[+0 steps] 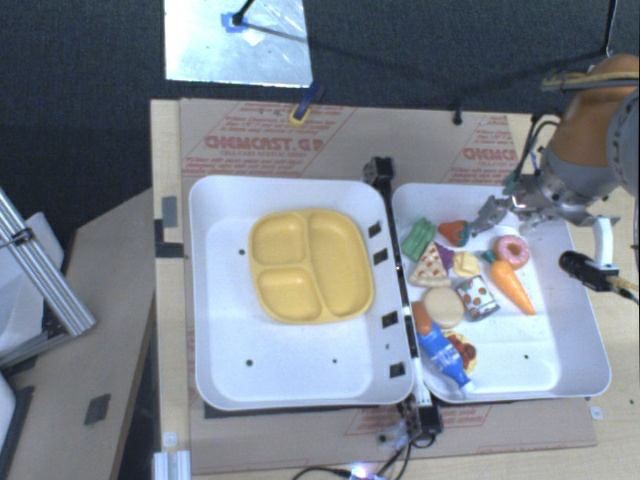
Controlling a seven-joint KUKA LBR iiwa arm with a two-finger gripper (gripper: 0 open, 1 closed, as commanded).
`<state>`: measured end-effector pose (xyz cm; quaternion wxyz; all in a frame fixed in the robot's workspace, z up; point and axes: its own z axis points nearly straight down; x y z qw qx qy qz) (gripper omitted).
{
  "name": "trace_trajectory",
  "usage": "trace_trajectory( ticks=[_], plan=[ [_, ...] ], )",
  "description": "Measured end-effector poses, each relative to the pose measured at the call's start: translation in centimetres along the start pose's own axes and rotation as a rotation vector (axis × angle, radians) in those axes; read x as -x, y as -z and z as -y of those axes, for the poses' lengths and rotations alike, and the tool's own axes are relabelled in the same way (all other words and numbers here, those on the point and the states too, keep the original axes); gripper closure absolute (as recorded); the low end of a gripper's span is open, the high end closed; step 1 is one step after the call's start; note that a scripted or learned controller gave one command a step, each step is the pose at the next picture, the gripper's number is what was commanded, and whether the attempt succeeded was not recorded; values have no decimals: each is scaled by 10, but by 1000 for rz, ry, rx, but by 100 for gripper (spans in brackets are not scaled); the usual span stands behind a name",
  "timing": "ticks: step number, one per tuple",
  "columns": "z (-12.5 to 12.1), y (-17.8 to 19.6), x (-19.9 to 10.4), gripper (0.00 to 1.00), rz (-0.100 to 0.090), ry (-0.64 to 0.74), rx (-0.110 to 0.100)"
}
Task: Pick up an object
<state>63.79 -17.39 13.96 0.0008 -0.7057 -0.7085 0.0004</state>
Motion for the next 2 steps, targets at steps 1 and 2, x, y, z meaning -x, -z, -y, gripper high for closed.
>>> trace_trajectory(
  ticks=[1,2],
  plan=[
    [-4,-32,1,0,3,0,14],
    [-5,-22,2,100,7,2,17]
  ],
)
